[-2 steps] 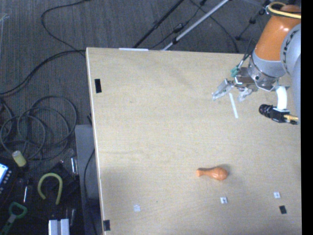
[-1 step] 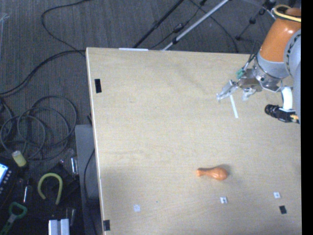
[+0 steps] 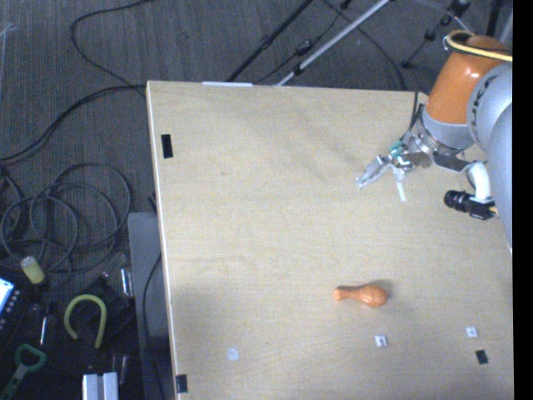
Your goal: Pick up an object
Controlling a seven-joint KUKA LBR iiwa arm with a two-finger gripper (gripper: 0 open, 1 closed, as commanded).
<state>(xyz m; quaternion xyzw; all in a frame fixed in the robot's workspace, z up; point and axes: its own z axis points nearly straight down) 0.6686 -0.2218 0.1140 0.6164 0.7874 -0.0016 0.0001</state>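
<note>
A small orange object (image 3: 363, 295), bulb-shaped with a thin neck pointing left, lies on the tan bench top (image 3: 266, 207) toward the lower right. My gripper (image 3: 383, 181) hangs at the right side, well above and slightly right of the orange object in the view. Its two silver fingers (image 3: 370, 174) are spread apart with nothing between them. The grey arm with its orange band (image 3: 456, 90) comes in from the upper right.
A black marker (image 3: 167, 146) sits near the bench's left edge, and small markers (image 3: 381, 340) dot the lower right. Cables, a green hook (image 3: 85, 315) and tripod legs (image 3: 350, 23) lie on the floor beyond the bench.
</note>
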